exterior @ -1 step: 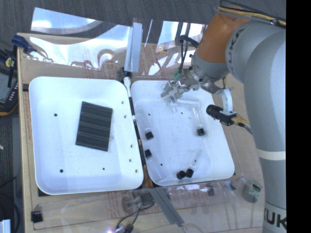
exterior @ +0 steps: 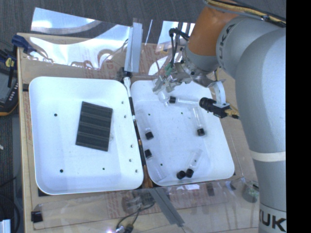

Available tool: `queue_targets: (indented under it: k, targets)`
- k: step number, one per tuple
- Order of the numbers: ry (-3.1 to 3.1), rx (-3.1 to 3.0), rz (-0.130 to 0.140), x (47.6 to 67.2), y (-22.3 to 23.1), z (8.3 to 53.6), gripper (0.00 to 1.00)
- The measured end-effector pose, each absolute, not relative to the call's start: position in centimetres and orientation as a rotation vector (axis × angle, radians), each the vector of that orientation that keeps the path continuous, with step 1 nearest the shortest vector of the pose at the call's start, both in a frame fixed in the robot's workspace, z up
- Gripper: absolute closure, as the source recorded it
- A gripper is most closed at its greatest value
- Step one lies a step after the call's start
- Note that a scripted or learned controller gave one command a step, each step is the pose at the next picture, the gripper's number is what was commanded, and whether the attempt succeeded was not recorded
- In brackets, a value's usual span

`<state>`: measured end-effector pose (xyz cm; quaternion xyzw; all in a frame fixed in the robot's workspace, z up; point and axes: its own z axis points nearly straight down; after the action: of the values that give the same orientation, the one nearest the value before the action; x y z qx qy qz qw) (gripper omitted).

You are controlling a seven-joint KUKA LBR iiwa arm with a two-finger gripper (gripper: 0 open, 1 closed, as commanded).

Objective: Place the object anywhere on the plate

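At the far edge of the right bin (exterior: 228, 164), the grey arm (exterior: 252, 52) is seen reaching in from the right, its wrist hanging low over the white floor. How wide the jaws stand cannot be told from here, and nothing can be seen held in them. Just beside the tool, a small clear vial (exterior: 178, 101) with a black cap lies flat on the bin floor, and it is judged the likeliest candidate for the task's object. About 5 more capped vials (exterior: 199, 125) are scattered across the same bin, 2 of them close together at the near edge. The plate (exterior: 94, 125), a dark ribbed rectangle, is lying slightly askew in the middle of the left bin (exterior: 43, 174), well apart from the vials, with nothing on it, so the placing is judged not yet done. The vial is expected to be light, stiff, smooth and ready to roll, so it would best be taken across the middle of its body, square to its long axis, with a gentle squeeze. Of writing, only the letters "KU" (exterior: 270, 221) can be read low on the arm's casing. No labels can be made out on the vials.
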<state>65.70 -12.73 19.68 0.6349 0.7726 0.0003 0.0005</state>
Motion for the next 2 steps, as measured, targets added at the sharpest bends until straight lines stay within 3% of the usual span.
queue_targets:
  k: [2]
  targets:
    - [2.817,1.401,-0.003,65.6,-8.5,19.2,1.00]
